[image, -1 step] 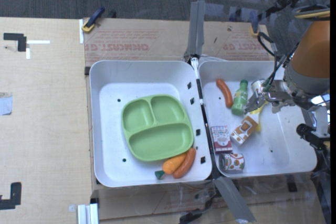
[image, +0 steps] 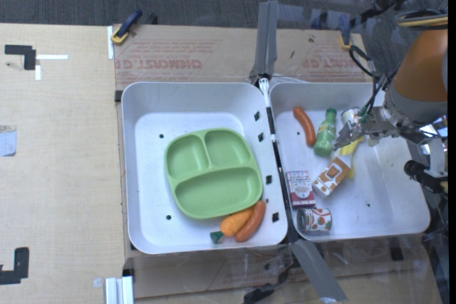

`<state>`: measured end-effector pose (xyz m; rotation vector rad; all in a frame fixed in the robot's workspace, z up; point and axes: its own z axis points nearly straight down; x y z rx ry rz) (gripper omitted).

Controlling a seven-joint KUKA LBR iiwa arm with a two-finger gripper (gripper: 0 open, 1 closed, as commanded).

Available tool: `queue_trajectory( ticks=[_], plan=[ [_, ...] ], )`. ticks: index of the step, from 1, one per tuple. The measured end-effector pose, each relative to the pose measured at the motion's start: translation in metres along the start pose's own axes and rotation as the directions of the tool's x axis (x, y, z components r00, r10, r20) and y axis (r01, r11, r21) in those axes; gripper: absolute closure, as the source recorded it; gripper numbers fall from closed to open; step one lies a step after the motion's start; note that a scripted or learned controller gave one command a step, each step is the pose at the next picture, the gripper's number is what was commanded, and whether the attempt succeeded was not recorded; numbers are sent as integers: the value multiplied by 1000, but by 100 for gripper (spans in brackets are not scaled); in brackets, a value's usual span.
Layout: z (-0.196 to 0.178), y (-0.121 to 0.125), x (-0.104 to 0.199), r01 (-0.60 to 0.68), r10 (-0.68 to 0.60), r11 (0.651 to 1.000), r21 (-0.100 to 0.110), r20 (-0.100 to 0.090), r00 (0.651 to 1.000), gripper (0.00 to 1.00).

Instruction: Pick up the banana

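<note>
One banana point(image: 349, 146) sits right under the end effector point(image: 354, 130), low for a grab; can't tell its grip state.

The gripper point(image: 354, 129) hung low in the right bin point(image: 399, 213), with the banana point(image: 348, 146) at its six o'clock and a green bottle point(image: 325, 132) at its nine o'clock.

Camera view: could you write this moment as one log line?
hand: over right bin | banana: yellow bit beside hand, grasp unclear | green bottle: left of hand
</note>
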<state>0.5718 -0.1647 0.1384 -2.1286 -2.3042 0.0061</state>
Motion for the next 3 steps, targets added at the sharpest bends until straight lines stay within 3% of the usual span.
queue_trajectory(
  ticks=[1,2,3],
  plan=[
    [42,6,-37,-18,18,1000,-1,-1,1000,0],
    [37,5,-38,-22,22,1000,2,-2,1000,100],
    [-62,67,-12,-249,249,969,-1,0,969,100]
  ],
)
